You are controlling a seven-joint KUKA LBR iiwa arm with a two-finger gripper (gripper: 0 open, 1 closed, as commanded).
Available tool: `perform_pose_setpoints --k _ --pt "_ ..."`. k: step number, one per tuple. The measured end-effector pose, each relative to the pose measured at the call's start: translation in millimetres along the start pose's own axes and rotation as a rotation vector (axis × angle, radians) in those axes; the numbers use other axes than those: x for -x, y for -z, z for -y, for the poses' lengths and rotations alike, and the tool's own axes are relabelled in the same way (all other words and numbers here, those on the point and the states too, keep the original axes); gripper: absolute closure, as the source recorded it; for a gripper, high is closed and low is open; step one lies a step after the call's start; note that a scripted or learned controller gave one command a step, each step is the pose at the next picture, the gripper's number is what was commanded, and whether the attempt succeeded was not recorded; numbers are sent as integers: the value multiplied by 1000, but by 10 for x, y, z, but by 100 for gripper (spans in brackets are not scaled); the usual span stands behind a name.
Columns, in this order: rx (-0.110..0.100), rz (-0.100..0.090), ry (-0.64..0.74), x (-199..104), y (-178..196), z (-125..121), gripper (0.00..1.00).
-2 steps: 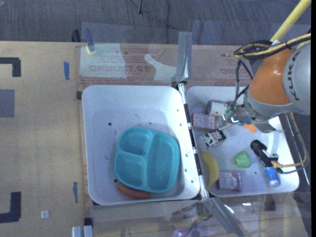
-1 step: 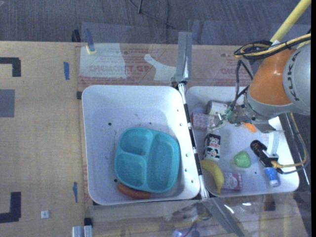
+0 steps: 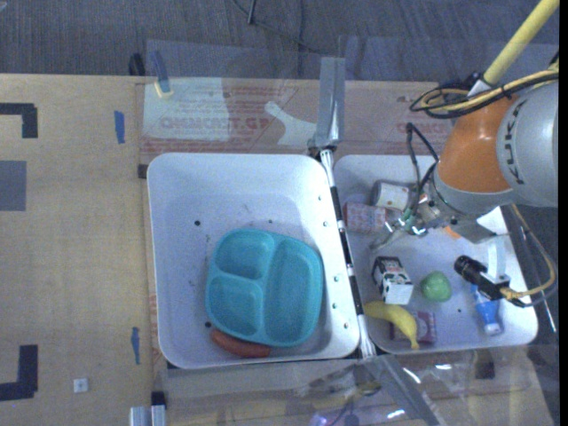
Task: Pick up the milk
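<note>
A: Where's the milk (image 3: 393,278)?
B: Small boxy black-and-white carton in the right bin (image 3: 524,331), just left of the round green apple (image 3: 436,286), above the curved banana (image 3: 397,319).
A: And the hand (image 3: 410,223)?
B: Above the carton; grip unclear, cannot tell.

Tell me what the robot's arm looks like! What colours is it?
The arm is fat and rounded, shiny grey with a bright orange band. Dark letters run down the grey part. Yellow and black cables loop over it, and a small metal gripper sits at its end.
</note>
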State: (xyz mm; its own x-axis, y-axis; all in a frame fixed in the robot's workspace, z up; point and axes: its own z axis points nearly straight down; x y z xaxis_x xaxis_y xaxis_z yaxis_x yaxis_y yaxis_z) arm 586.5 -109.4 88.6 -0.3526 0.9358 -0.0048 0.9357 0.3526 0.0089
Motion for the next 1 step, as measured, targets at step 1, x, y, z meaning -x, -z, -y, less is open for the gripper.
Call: perform_pose_setpoints --k 1 --pt "-45 -7 -532 256 -39 -687 0"
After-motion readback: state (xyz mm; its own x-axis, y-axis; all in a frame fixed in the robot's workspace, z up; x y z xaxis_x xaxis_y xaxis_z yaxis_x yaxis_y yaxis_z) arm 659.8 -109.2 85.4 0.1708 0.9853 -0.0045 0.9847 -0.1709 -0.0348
